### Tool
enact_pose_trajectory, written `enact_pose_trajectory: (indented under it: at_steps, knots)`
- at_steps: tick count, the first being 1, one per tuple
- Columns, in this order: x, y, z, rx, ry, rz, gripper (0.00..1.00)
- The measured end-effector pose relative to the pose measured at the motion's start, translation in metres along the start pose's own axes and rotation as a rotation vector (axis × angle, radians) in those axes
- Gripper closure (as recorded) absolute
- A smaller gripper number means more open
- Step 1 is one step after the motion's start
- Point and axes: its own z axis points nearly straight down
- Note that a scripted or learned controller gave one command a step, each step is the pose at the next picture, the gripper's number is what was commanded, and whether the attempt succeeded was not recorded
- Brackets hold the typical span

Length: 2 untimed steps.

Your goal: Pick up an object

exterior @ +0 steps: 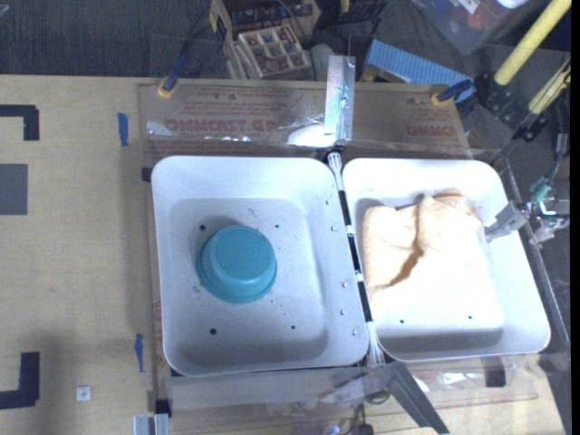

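A teal bowl [237, 263] lies upside down in the middle of the left white bin [172, 198]. A crumpled tan cloth [419, 238] is spread over the upper part of the right white bin [507, 329], with a brown crease running down its middle. My gripper [524, 216] sits at the right bin's right rim, just right of the cloth's edge and partly cut off by the frame. It looks blurred and small. Nothing can be made out in its grasp.
A clear plastic sheet and a cardboard panel [299, 120] lie behind the bins. Beyond the bench stand a wooden crate [267, 48] and a blue box [403, 62]. A yellow pole [536, 27] slants at the top right. The ridge between the bins runs down the middle.
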Motion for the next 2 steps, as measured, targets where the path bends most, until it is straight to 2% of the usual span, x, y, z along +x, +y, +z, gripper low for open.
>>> enact_pose_trajectory:
  at_steps: [1,2]
  knots:
    - [0.053,0.046,0.078,0.001,0.000,0.059,0.00]
    - [0.091,0.059,0.159,-0.015,-0.004,-0.018,0.00]
